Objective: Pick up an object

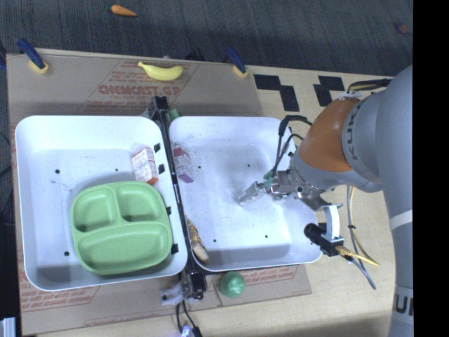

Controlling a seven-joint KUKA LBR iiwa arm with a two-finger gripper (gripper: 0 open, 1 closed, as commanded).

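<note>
The gripper (pixel 247 194) hovers in the right bin (pixel 231 255), its state unclear, well apart from a small packet (pixel 182 163) at the left wall, likely light, crinkly, best pinched across its flat middle.

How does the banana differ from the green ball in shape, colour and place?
The banana is yellow, long and curved; the green ball is round. The banana lies on the cardboard behind the bins, near the far edge, while the green ball sits in front of the right bin, near its front rim. Both lie outside the bins.
</note>
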